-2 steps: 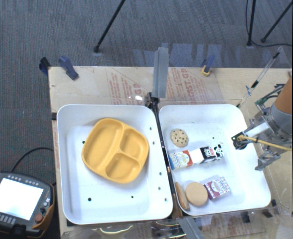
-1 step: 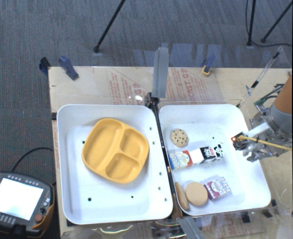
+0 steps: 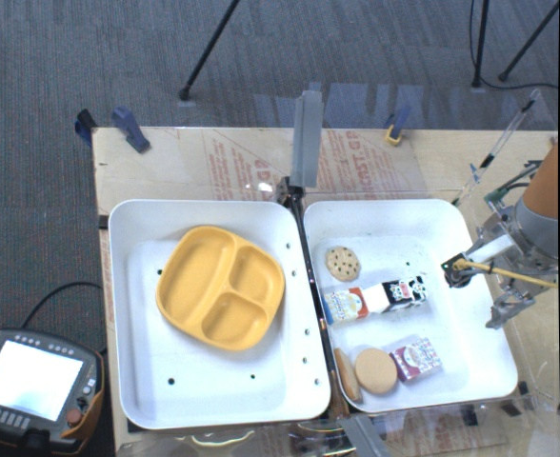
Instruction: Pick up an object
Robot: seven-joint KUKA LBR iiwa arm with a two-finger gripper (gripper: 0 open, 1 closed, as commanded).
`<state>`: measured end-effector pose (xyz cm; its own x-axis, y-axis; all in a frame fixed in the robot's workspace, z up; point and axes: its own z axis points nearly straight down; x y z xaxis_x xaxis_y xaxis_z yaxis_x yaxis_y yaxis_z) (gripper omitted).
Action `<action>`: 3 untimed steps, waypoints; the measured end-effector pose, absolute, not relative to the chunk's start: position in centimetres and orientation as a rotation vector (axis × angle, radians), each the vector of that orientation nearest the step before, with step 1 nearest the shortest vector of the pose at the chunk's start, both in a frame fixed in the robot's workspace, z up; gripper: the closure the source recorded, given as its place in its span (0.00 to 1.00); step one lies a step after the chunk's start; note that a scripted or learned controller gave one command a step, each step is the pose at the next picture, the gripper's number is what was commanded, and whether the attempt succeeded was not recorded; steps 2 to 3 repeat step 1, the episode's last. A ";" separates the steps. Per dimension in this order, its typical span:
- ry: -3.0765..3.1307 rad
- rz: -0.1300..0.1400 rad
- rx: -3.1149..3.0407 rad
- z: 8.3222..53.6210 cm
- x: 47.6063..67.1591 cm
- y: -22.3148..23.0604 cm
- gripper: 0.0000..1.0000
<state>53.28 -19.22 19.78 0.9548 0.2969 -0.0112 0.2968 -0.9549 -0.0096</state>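
The things that could be picked lay mostly in the right bin point(image 3: 394, 225). A milk carton point(image 3: 375, 299) lay on its side near the middle of this bin. One end of it had black and white cow patches, and the other end had a blue and red-orange label. The writing on it was too small to read. Above it, close to the left wall, lay a round pale cookie point(image 3: 342, 263) with dark chips. Near the front wall a small carton point(image 3: 415, 358) in dark pink lay tilted, with a white picture on its face; its letters could not be read. Just beside it, on the left, was a round tan bun point(image 3: 376, 370), and a slim brown piece point(image 3: 346, 374) lay against the bun's left side.

In the left bin point(image 3: 118, 255) a yellow plate point(image 3: 221, 287) with three compartments lay flat.

The gripper point(image 3: 505, 305) was over the right edge of the right bin, well apart from the milk carton. I could not tell how far it was open, or whether it had hold of anything.

The bench point(image 3: 185, 160) carried red printed letters behind the bins, not readable from this angle.
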 end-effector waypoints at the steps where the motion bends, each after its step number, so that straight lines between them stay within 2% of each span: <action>1: -0.617 0.007 -3.078 19.9 60.1 -21.0 0.00; 3: -0.617 0.007 -3.078 19.9 60.1 -21.0 0.00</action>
